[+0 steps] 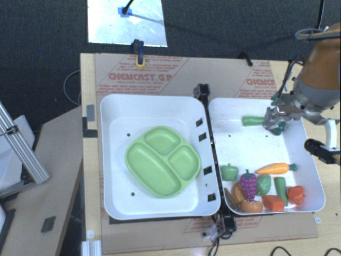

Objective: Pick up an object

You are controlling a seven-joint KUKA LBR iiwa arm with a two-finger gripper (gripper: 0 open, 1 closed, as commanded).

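Pincer [275, 122] low in right bin [314, 159] | touching green vegetable [252, 120] end | grip state unclear

Evenly and brightly lit from above, with glare on the foil sheet [127, 14] beyond the bins [154, 108]. Soft shadows only. Slightly grainy, softer toward the edges.

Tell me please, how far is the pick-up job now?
Done: the gripper has reached the right bin, at the right end of a green toy lying near the bin's far side. In hand: nothing visibly lifted; the toy looks to lie on the bin floor. Left: gripping and raising it, or another toy from the pile.
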